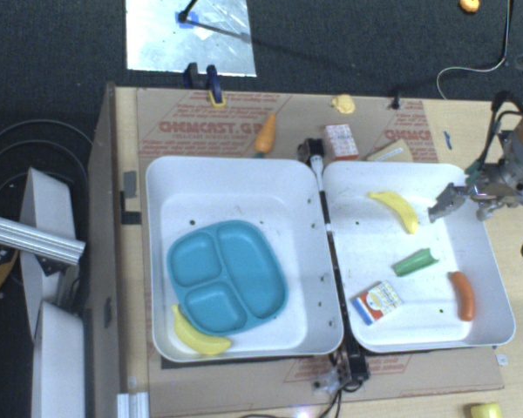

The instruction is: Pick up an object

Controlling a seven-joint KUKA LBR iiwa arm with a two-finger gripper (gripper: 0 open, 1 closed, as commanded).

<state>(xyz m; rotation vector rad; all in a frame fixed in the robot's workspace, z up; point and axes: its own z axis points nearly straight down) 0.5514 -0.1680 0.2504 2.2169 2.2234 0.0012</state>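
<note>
Two white bins sit side by side on the bench (244, 116). Left bin (183, 177) holds a blue divided plate (227, 275) with a yellow banana (196, 336) touching its lower-left edge. Right bin (497, 316) holds another yellow banana (396, 208), long axis running upper-left to lower-right; a green pepper (415, 262), tilted up to the right; a small carton (376, 302); and an orange sausage (463, 294), nearly upright. Gripper (446, 204) hovers just beside the upper banana, holding nothing; how wide it stands I cannot tell.
</note>
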